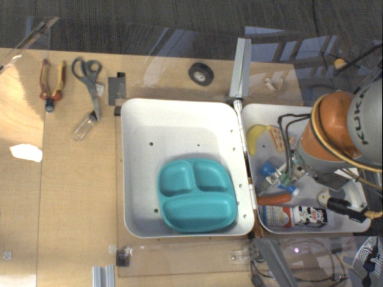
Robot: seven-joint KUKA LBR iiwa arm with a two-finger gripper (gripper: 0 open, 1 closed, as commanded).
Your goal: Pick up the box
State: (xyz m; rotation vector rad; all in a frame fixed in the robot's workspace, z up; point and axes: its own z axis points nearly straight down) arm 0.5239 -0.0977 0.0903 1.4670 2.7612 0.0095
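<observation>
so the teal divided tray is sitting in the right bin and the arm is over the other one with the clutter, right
Not quite. The camera view shows the teal divided tray lying in the left bin, not the right one. The rest stands: the arm is over the right bin, the one with the clutter.

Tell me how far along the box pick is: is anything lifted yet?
Nothing looks lifted. The box, a small printed carton, lies flat at the near edge of the right bin, beside an orange carrot-like item. In hand: the arm is down over the right bin, its gripper low among the clutter above the box. Left: closing on the box and raising it. The teal tray sits in the left bin.
</observation>
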